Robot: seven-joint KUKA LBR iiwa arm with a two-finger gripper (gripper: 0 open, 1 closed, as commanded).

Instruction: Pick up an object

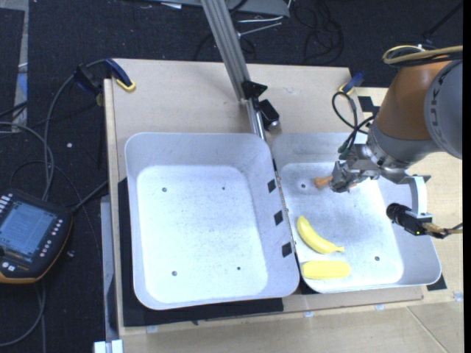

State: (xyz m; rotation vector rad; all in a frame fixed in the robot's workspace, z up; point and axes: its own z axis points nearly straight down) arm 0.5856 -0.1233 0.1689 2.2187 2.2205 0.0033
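Orange object [322, 182]: small, lies on the floor of the right bin [390, 271], near its far edge, touching or just under the tip of the claw [343, 183]. You will see the claw low over the bin at that spot, the orange piece poking out on its left side. Whether it sits between the jaws or merely beside them, you cannot tell from this slant; how far the claw is open is likewise hidden by the wrist.

Progress, as a judgement: approach done, grasp unconfirmed, lift not yet made.

Other candidates in the same bin: a banana [316, 237] and a yellow block [325, 270], both nearer the front edge, well apart from the claw. Left bin [147, 153] holds nothing you need.
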